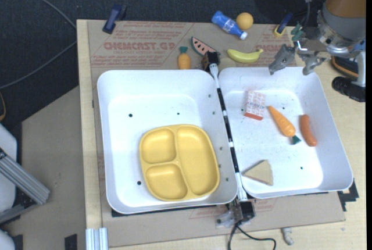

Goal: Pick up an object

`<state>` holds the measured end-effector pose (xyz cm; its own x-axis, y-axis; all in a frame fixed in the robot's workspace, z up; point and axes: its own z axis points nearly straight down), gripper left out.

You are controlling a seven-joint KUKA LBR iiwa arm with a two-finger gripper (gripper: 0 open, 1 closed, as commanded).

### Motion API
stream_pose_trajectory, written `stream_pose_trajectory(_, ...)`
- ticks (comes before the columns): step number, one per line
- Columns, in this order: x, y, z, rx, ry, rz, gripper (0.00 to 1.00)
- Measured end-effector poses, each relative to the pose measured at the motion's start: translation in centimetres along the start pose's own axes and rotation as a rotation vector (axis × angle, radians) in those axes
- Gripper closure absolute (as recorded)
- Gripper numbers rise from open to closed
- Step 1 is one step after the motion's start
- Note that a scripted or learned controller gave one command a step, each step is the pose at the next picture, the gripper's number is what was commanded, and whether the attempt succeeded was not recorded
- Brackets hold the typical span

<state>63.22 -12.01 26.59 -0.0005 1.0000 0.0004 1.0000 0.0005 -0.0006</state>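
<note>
The right bin (325, 127) holds a small white-and-red packet (254, 104), an orange carrot (282, 122), an orange-red sausage (308, 129) and a tan wedge (260, 172) near its front edge. My gripper (295, 62) hangs above the bin's far rim, its two grey fingers (279, 61) spread apart with nothing between them. It stands beyond and to the right of the packet, well clear of all the objects.
The left bin (116, 103) holds a yellow three-part tray (178, 160). Behind the bins on the board lie a banana (244, 55), a blue bottle (228, 24), an orange ball (244, 20), a melon slice (200, 45) and a small carrot toy (184, 60).
</note>
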Motion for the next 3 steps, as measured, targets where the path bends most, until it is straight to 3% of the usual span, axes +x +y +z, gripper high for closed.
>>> stream_pose_trajectory(1,-6.4,-3.0,13.3,0.003,-0.001,0.002,0.00)
stream_pose_trajectory(2,-3.4,-5.2,18.2,0.002,0.001,0.000,0.00)
stream_pose_trajectory(3,-3.5,-5.1,17.1,-0.002,-0.001,0.001,1.00)
